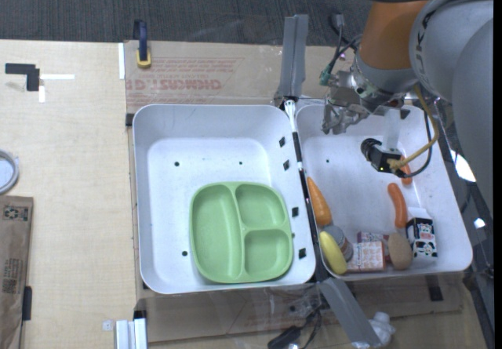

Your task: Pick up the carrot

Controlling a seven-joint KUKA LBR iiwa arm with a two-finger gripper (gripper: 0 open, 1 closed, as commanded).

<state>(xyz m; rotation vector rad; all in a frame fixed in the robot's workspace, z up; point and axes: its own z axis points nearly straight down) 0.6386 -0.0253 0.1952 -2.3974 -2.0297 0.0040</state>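
Camera view: approach step, my gripper (339,121) hangs at the right bin's (447,183) back, finger state unclear, nothing visibly held; next, descend onto the carrot (318,201).

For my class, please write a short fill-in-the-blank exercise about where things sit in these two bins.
1. The green plate lies in the ____ bin.
2. The carrot lies along the right bin's ____ wall.
3. The plate has ____ compartments.
4. The gripper hangs over the ____ bin, apart from the carrot.

Missing words: left; left; three; right
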